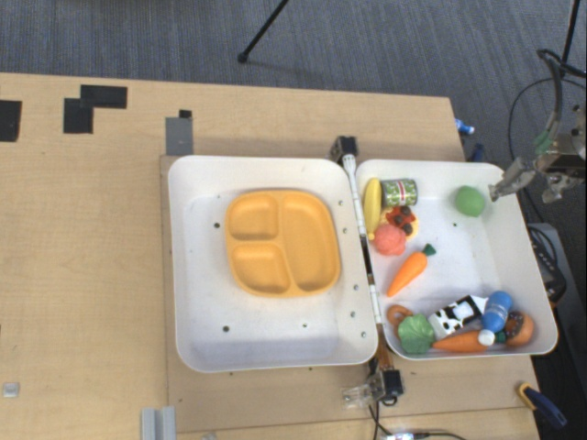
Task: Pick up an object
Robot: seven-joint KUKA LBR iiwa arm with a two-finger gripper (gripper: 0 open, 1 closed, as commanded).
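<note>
The right bin (472,257) holds several toy foods. A green ball (470,201) lies near its far right corner. Along the left wall are a yellow banana (371,204), a green can (399,192), a small dark red piece (400,216) and a pink fruit (391,239). A carrot (408,273) lies in the middle. My gripper (530,185) hovers at the bin's far right rim, just right of the green ball. Its fingers are spread open with nothing between them.
At the right bin's near edge are a green vegetable (415,333), a black-and-white item (456,316), a blue bottle (496,312) and a second carrot (463,341). The left bin (197,319) holds an orange divided plate (278,243). Cables hang at the right.
</note>
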